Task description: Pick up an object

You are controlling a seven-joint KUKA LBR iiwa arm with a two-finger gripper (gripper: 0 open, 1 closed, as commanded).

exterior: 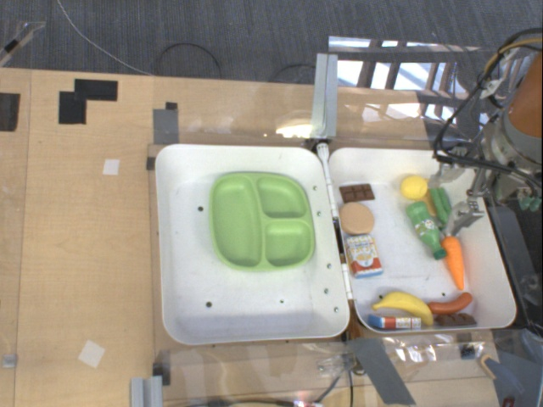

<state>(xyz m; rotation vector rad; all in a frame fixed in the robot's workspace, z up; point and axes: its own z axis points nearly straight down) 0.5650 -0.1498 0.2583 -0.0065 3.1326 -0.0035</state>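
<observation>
My gripper (456, 197) hangs over the right side of the right bin (501, 288), open, with its fingers spread on either side of a slim green vegetable (439, 203); I cannot tell whether they touch it. Just left of it lie a green bottle (424, 229) and a yellow lemon (413, 186). An orange carrot (456, 262) lies below the gripper. Nothing is lifted off the bin floor.
The right bin also holds a chocolate bar (356, 193), a round tan bun (356, 219), a red and white carton (363, 256), a banana (402, 302), a red sausage (450, 303) and a tube (395, 321). A green divided plate (261, 220) lies in the left bin (182, 303).
</observation>
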